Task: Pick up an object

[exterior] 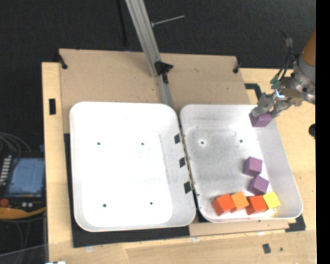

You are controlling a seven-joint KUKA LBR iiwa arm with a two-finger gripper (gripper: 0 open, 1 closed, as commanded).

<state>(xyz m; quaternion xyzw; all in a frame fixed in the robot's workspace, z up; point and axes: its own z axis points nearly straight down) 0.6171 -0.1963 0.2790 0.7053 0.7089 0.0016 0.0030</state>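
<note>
My gripper [265, 106] hung over the far right corner of the right bin [220, 120], reaching in from the right side of the bench [143, 246], and its fingers were clamped on a purple block [261, 118] that I could see held between them, just above the bin's far rim. The block hung slightly tilted, lifted off the bin floor and well apart from the other pieces. Those others lay along the right bin's near and right edges: a second purple block [253, 165] sat near the right wall about midway down, a third purple block [258, 184] lay just below it and close to it, and a row ran along the near edge, with a red-orange block [224, 204] at its left end, an orange block [240, 201] touching it, another red-orange block [257, 204] next, and a yellow block [271, 201] at the right end by the near right corner. The left bin [126, 164] lay beside the right one, their inner edges almost meeting. A grey metal post [146, 37] slanted up from the far edge of the bench, between the two bins. Off the bench's left side a handheld control unit [19, 186] with a blue screen rested on the dark floor.
</note>
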